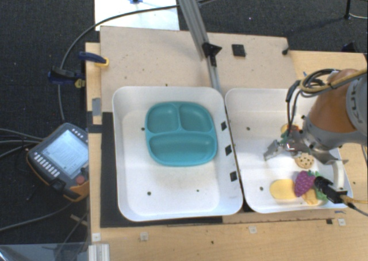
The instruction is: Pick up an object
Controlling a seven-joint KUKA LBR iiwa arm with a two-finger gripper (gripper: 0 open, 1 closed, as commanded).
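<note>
My gripper [282, 146] hangs low over the middle of the right bin [253, 116], below the arm's orange band. Just to its right, partly under the wrist, lies a round speckled cookie [305, 161]. Toward the bin's front right corner sit a bunch of purple toy grapes [305, 182], a pale yellow rounded piece [281, 190] and a small orange-yellow item [312, 198] with a bit of green beside it. I see nothing held in the gripper. These objects lie a short way to the front right of the gripper.
A teal divided plate [181, 133] lies in the left bin [132, 196]. A raised divider [228, 150] separates the two bins. A metal pole [192, 12] slants in at the back, and a teach pendant [60, 156] rests off the bench at left.
</note>
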